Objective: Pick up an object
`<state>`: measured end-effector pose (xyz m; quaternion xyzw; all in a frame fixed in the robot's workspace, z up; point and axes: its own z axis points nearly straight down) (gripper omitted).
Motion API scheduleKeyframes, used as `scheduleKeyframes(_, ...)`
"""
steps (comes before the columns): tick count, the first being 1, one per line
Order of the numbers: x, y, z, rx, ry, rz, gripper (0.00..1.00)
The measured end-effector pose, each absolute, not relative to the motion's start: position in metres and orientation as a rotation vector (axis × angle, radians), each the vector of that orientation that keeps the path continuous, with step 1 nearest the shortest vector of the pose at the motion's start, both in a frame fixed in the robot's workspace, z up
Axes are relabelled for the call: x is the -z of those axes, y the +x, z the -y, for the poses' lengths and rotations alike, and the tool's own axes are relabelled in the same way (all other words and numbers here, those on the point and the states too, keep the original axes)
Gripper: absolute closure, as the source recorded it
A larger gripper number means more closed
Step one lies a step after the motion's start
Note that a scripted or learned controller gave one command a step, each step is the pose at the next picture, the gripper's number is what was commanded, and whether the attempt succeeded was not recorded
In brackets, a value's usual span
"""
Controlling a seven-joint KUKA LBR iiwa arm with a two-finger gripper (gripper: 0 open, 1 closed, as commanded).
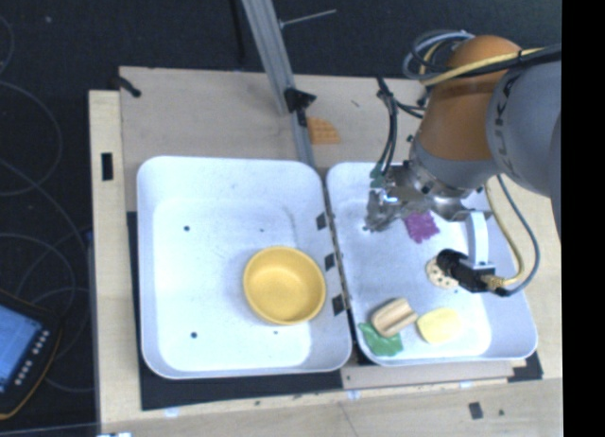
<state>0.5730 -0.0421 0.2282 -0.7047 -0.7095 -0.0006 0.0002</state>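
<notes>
My gripper (377,210) hangs over the upper left part of the right bin (501,331), close above its floor. A small purple object (421,227) lies just to the gripper's right, partly under the wrist. Near the bin's front edge lie a tan cylinder-like piece (392,315), a yellow lump (438,325) and a green scrap (383,341). Nothing shows between the gripper and the bin floor.
A yellow bowl (284,285) sits in the left bin (180,236), near the divider. A grey metal post (269,47) slants up from behind the bins. A small orange tag (322,131) lies on the bench behind them.
</notes>
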Motion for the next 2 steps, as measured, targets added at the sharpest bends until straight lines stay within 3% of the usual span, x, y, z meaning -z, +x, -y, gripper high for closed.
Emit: scheduleKeyframes(2, -0.236, 0.565, -0.068, 0.006, -2.211, 2.231, 1.00)
